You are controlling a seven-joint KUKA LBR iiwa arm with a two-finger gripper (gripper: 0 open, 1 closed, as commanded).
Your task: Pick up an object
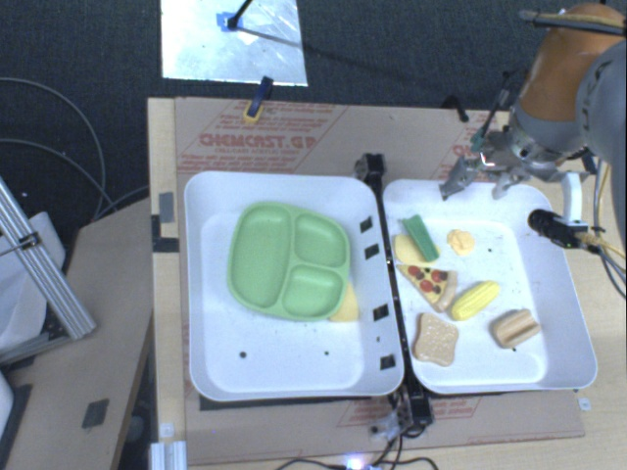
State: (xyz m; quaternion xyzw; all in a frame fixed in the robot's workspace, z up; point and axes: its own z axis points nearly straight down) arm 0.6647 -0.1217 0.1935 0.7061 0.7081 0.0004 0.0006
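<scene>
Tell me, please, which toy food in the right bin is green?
The slanted green stick beside the pizza slice; the rest are mostly yellow or tan.

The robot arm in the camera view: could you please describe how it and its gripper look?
The arm is a thick, rounded grey body with a broad orange band above the wrist. It narrows to a metallic grey gripper with two slim fingers, and thin dark cables run beside the wrist.
</scene>
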